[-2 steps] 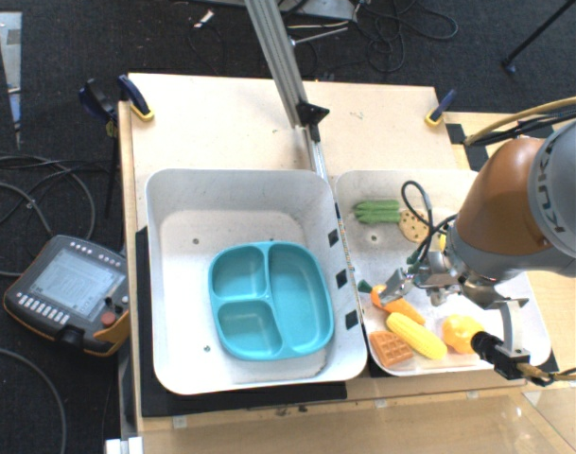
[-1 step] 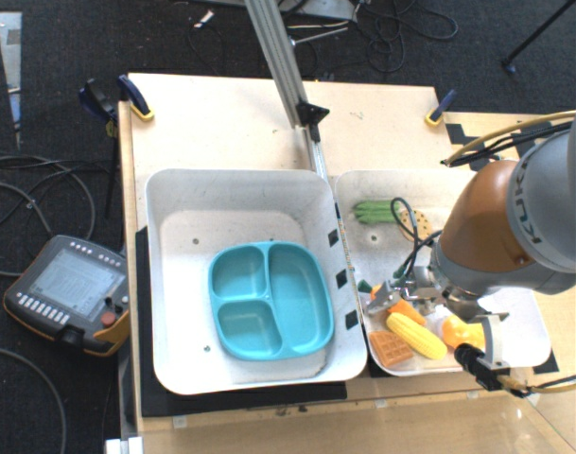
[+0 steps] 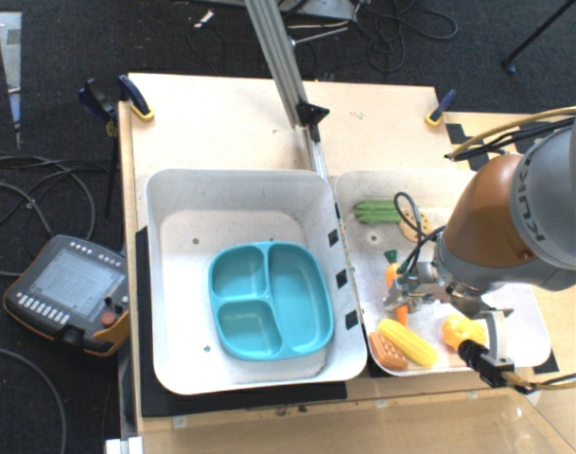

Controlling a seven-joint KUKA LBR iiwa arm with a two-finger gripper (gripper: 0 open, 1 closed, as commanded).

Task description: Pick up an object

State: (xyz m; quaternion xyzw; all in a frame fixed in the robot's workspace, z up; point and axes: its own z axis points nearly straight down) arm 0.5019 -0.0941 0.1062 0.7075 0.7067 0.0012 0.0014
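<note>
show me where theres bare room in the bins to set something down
Left bin: bare floor runs along its far and left walls, around the teal divided tray. Right bin: crowded. The green toy lies far, the corn and waffle piece near, with the arm and pincer over the middle.

Bright, even overhead light; a sharp picture with mild softness at the edges.

The two shallow white plastic bins (image 3: 174, 253) are close to overexposed, their walls washing out, and the pale wooden bench top (image 3: 221, 112) is evenly lit. Shadows are short and soft, the clearest lying under the turquoise three-compartment plastic tray (image 3: 269, 301). The dark speckled floor (image 3: 61, 26) stays dim. The orange band of the grey arm (image 3: 491, 220) carries a dull sheen.
</note>
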